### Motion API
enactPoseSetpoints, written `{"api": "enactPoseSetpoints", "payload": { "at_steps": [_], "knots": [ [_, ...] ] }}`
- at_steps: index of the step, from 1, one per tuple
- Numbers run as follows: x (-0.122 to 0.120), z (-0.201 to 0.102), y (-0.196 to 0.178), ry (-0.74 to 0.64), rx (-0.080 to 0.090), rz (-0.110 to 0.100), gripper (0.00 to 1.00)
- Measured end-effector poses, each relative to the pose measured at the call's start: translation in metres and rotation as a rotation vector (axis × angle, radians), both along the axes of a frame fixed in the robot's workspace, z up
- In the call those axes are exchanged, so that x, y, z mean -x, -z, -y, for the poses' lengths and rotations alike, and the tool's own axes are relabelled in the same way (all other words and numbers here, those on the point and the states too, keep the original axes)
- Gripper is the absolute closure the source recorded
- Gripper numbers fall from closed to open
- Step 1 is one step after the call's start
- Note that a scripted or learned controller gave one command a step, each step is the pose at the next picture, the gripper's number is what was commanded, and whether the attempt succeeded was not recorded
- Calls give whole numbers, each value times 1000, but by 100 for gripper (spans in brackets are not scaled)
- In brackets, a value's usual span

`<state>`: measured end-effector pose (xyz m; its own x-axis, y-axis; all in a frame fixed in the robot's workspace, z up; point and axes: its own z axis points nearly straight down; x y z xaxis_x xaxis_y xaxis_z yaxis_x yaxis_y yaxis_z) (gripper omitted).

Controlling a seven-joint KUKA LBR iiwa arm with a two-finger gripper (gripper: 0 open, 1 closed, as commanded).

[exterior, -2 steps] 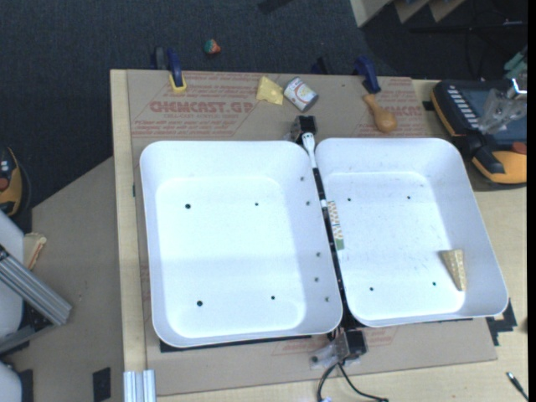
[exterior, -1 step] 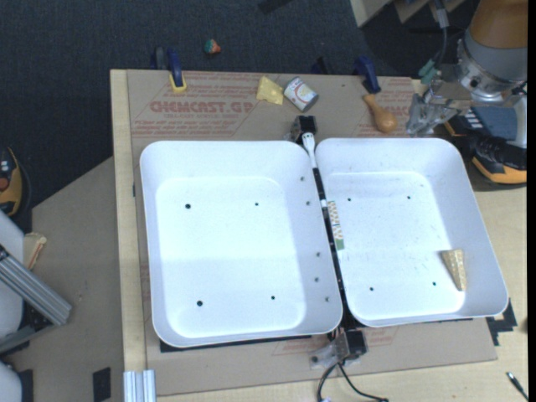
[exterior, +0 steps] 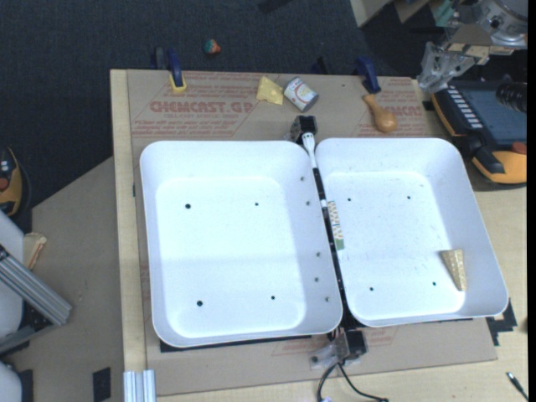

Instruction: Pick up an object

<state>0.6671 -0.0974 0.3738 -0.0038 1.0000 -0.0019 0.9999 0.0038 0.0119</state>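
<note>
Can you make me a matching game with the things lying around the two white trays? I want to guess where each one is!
Things:
1. tan cone
2. yellow wedge
3. wooden pear-shaped piece
4. small white box

Places:
A. on the board behind the right bin
B. inside the right bin, near its right wall
C. on the board, just right of the yellow wedge
D. on the board behind the left bin

Pairs: 1-B, 2-D, 3-A, 4-C

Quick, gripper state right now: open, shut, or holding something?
Gripper: up at the bench's far right corner, away from both bins; open or shut cannot be told, nothing seen held.
</note>
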Motion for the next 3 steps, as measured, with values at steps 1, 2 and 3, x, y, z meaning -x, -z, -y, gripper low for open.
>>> {"api": "enactPoseSetpoints", "payload": {
  "at_steps": [1, 2, 3],
  "knots": [
    [20, -86, 49, -4, -5, -19, 100],
    [33, 53, 29, 16, 6, -7, 100],
    [16, 109, -49, 9, 6, 0, 100]
  ]
}}
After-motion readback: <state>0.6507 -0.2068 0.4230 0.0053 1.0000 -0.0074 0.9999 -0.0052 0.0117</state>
